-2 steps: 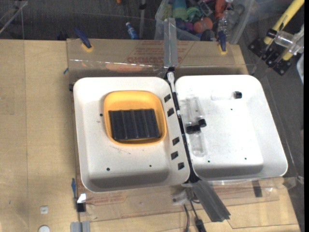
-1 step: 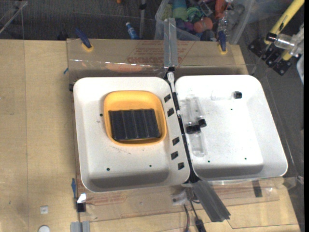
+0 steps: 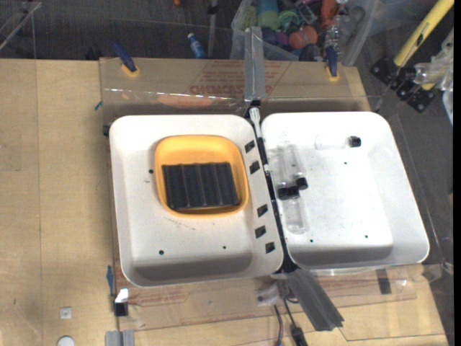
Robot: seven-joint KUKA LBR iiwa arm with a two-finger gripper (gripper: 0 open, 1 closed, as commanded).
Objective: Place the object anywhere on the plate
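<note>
Orange plate point(image 3: 164, 157) in one white bin point(image 3: 133, 215) carries a dark ridged object point(image 3: 200, 184); tool state cannot be told.

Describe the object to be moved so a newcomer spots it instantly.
Find the right white bin. Along its left wall, beside the divider, lies a clear plastic syringe-like object with black parts. Unlike the tiny black piece near the far side, it is long and see-through.
</note>
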